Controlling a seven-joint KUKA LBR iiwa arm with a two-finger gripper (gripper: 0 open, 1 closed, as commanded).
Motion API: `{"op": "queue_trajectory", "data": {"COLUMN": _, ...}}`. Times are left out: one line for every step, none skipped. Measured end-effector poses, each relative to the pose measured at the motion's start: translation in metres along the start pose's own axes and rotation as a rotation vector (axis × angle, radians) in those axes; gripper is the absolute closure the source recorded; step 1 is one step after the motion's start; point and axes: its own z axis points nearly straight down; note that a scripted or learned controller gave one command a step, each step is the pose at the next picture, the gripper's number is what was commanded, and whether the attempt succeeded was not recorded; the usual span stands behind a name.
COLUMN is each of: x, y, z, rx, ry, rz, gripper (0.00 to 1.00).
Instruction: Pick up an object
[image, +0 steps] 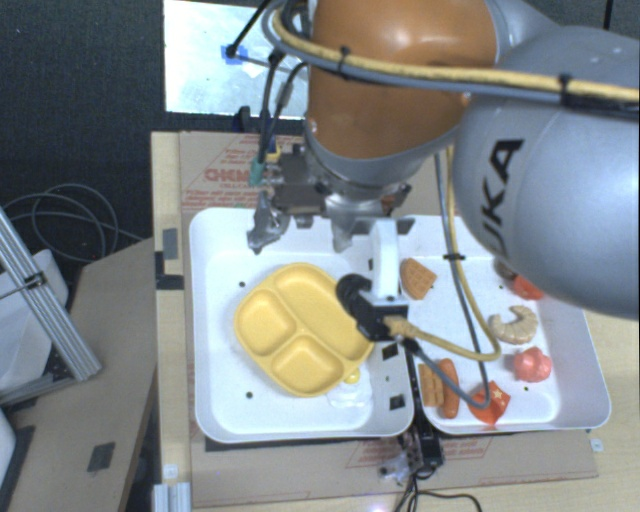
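A yellow divided plate (295, 328) lies tilted in the left white bin (215, 300). My gripper (304, 236) hangs over the far part of that bin, just beyond the plate's far rim. Its two grey fingers (263, 232) stand wide apart, open, with nothing between them. In the right bin (580, 400) lie several toy foods: an orange bread piece (418, 278), a pale croissant-like piece (515, 325), a red strawberry (532, 365), sausages (440, 388) and a red scrap (492, 402). The arm hides much of the right bin's far side.
A small white and yellow item (348, 386) peeks out under the plate's near edge. A red-orange piece (527, 290) sits at the arm's edge in the right bin. Both bins rest on cardboard (215, 170). Cables lie at the left (60, 215).
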Motion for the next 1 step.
{"op": "queue_trajectory", "data": {"x": -0.0007, "y": 0.0026, "z": -0.0047, "rx": 0.004, "ry": -0.005, "rz": -0.003, "gripper": 1.0}}
